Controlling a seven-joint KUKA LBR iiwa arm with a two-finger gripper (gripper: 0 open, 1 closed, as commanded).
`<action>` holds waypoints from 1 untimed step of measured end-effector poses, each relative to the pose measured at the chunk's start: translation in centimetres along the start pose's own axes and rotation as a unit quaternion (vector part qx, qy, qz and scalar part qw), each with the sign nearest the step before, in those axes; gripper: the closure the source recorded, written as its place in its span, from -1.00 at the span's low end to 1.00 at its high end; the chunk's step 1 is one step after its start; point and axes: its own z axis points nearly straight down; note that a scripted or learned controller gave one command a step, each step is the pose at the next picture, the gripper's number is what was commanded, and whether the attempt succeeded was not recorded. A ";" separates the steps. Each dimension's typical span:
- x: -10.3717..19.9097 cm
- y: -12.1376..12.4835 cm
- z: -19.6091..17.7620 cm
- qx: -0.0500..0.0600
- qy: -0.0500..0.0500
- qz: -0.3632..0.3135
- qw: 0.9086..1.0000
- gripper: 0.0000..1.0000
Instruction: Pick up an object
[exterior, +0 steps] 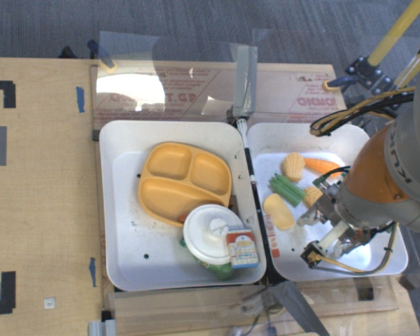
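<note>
Wood bench (35, 187), grey carpet (196, 5) behind; two white bins (115, 208); gripper (322, 247) state unclear

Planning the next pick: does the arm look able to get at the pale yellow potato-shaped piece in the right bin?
Probably yes. The potato-shaped piece lies uncovered on the right bin floor, just left of the gripper, with only the green piece close by.

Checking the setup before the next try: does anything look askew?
Yes: in the left bin, the white bowl overlaps the yellow tray's edge, and a small carton leans on the bowl.
</note>
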 end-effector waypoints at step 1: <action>2.1 0.6 0.2 -0.005 0.000 -0.160 0.987 -1.00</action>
